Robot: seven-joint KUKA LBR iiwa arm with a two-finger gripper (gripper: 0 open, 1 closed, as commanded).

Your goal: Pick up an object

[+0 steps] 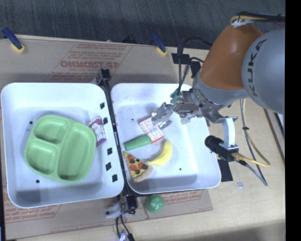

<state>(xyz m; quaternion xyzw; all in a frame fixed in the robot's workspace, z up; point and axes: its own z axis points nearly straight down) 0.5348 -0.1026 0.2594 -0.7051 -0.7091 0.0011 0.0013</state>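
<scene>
Cardboard sheeting (pixel 90 59) covers the wooden bench (pixel 251 200) under both bins, held down by blue clamps (pixel 13 39) at the back edge. Going left to right, with everything placed relative to the pincer: way off to its left we've got the left bin (pixel 20 99) with a green divided plate (pixel 60 147) lying flat in it, and a small dark red packet (pixel 98 129) just beside that plate's right edge, against the wall between the bins. Then comes the right bin (pixel 200 169). Down and left of the pincer we see a toy pizza slice (pixel 136 166) in the front-left corner, a green cylinder (pixel 137 143) lying on its side, and a yellow banana (pixel 162 154) just right of it. A red-and-white card (pixel 154 130) sits right below the pincer's tips, touching the cylinder's end. A green ball (pixel 154 203) sits outside the bin on the cardboard, well below the pincer.

The pincer (pixel 164 112) itself hangs low over the middle of the right bin, pointing left. We honestly can't tell if its tips are apart or together, or whether they touch the card.
</scene>
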